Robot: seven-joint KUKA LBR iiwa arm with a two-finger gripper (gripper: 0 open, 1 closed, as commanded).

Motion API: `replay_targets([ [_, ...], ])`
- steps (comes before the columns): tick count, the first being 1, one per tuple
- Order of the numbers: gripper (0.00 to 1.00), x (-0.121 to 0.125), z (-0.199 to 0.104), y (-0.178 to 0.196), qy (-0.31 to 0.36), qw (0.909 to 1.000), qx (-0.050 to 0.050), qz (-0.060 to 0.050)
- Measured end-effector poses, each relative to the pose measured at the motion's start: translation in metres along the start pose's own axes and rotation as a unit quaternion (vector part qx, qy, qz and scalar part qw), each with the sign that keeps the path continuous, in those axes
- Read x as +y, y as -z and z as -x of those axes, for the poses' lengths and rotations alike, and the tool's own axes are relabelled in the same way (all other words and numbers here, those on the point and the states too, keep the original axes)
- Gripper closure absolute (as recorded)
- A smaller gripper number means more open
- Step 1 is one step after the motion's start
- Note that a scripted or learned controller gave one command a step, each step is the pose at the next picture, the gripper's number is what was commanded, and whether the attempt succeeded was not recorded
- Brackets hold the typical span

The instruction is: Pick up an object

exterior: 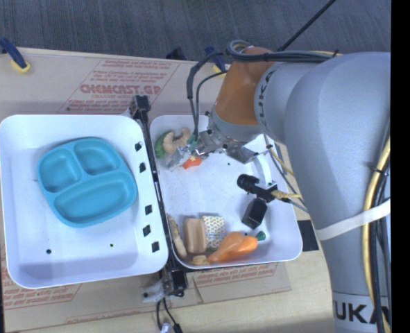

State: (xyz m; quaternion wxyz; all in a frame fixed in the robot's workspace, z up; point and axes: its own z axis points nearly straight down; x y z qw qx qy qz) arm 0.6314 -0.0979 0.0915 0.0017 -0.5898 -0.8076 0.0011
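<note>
Brown cardboard [87, 82] covers the surface, and two white bins sit side by side on it above grey carpet. Left bin [17, 255] holds a blue divided plate [87, 180]. Right bin [288, 241] holds the toy food. The grey arm [315, 116] reaches down into this bin's far left corner. Its tip sits just beside a small cluster: a green piece [168, 143], a beige piece [181, 137] and a small orange piece [192, 162].

Whether the jaws are apart or together cannot be told, since the wrist hides them. Nothing can be seen held between them.

The orange piece looks like the likeliest pick, lying loose on the bin floor just below the tip. It is probably light, hard plastic and rather slick, so it may skid or pop out under a pinch. A grip across its narrower width, low and centred, seems best. The bin wall close behind the green and beige pieces leaves less room there.

Along the near edge lie a toy carrot [234, 245], a bread-like slice [195, 234] and a lattice-patterned piece [215, 224], well apart from the tip.
</note>
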Motion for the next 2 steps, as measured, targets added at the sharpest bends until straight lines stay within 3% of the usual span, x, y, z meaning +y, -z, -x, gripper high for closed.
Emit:
replay_targets([
  [1,1.00,0.000,0.000,0.010,0.002,1.0000,0.000,-0.001],
  [2,1.00,-0.012,-0.087,0.100,-0.172,0.9851,0.000,0.001],
])
